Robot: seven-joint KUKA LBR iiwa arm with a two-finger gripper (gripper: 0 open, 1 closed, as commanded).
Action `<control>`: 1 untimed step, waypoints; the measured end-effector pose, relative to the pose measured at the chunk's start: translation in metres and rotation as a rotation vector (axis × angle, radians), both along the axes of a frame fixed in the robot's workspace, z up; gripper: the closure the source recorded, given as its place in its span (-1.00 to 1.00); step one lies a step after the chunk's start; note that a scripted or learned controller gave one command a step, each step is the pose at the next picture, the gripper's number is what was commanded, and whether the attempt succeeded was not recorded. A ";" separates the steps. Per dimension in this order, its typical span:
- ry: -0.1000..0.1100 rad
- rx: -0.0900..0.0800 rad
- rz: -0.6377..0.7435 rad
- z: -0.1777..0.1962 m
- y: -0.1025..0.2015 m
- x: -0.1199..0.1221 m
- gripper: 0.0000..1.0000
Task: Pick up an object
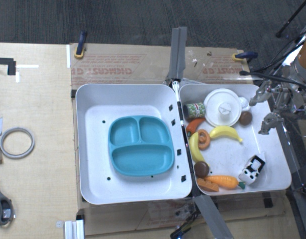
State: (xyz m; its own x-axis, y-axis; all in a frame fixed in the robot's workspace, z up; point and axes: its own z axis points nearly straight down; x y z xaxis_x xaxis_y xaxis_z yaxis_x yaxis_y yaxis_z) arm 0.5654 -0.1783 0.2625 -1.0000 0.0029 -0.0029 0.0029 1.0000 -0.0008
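Two white bins (88, 148): one blue tray (141, 146); two bananas (226, 132), two carrots (224, 181). Gripper (270, 111) jaw state indiscernible.

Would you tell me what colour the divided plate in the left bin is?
The divided plate is teal blue, seen in the camera view.

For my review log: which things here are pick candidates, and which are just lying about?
Candidates, right bin: white cup, green can, bananas, carrot, cow toy, pretzel.
Lying about: blue tray, tape roll, scissors, clamps.
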 end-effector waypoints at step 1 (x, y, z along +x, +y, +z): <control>0.000 0.000 -0.258 -0.120 0.008 0.035 -1.00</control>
State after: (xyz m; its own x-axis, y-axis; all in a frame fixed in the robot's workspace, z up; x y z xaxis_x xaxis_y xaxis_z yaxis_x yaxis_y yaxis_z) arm 0.6004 -0.1707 0.1428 -0.9661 0.2581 -0.0027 0.2581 0.9661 -0.0005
